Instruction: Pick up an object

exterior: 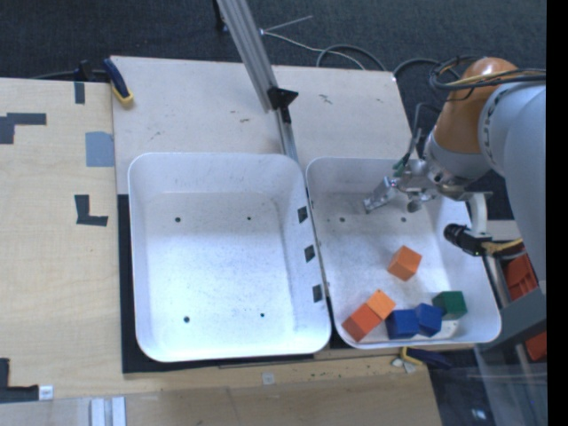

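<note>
- My gripper (389,197) sits above the far part of the right bin (355,238), arm (497,122) coming in from the right with the orange band just behind the wrist.
- Fingers too small and blurred for me to judge; I cannot tell if they are apart or closed. I see nothing between them.
- Nearest object: an orange block (405,263), on the bin floor nearer the camera than the gripper and slightly to its right, clearly apart from it.
- Further toward the near wall, a cluster: red-orange block (360,323), with a smaller orange block (382,304) touching its upper right.
- Just right of those, two blue blocks (414,321) side by side, touching or almost.
- Green block (451,303) at the right end of the cluster, just beside the blue ones, near the bin's near-right corner.
- All blocks lie on the camera side of the gripper, none under it.
- Left bin (151,264) lies well to the gripper's left, across the shared divider.
- Bench (177,105) beyond the bins carries a slanted metal rail (253,51).
</note>
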You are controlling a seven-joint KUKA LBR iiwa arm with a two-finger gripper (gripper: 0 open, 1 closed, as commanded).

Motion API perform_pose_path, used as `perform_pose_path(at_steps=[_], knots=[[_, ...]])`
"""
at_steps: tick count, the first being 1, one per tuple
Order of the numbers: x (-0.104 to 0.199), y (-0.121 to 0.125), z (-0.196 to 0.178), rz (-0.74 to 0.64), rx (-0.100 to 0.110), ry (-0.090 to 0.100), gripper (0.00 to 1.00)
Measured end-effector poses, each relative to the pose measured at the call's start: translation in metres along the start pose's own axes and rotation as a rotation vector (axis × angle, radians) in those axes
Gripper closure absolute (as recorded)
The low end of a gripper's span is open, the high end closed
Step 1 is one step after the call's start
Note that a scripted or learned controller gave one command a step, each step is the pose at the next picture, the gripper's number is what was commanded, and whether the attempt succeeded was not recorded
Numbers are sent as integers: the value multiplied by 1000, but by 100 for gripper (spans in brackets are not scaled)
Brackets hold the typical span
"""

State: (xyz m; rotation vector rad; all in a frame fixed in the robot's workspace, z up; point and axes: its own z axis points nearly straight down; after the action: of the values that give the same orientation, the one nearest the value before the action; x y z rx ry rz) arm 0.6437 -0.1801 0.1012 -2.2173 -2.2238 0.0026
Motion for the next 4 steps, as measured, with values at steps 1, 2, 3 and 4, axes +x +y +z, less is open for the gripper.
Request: perform_pose_path(at_steps=[1, 2, 3, 4], knots=[[-13, -55, 10, 4, 5, 0, 0], [8, -92, 10, 2, 3, 1, 0], [29, -121, 10, 2, 2, 1, 0], [29, -120, 10, 2, 0, 1, 0]])
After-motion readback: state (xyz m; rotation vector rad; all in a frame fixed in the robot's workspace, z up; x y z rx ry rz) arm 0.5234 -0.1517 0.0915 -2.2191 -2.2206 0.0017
